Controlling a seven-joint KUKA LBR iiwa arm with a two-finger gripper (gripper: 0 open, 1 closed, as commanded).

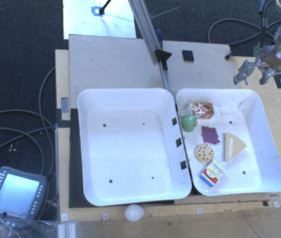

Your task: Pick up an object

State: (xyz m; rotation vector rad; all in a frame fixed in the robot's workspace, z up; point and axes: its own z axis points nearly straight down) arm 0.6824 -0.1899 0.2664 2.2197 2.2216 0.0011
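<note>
The gripper (254,74) hangs spread and empty above the tabletop (204,68) — beyond the right bin (259,108) holding a cookie (203,153).

- Right bin (266,128) holds a cookie (203,153) at centre.
- Pear (189,122) at its 11 o'clock.
- Wedge (233,146) at 3.
- Carton (212,173) at 5.
- Egg (134,212) lies on the bench (199,71), before the left bin (130,97).

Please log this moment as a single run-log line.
gripper: open, above right bin's far rim | held: nothing | cookie: in bin
</note>
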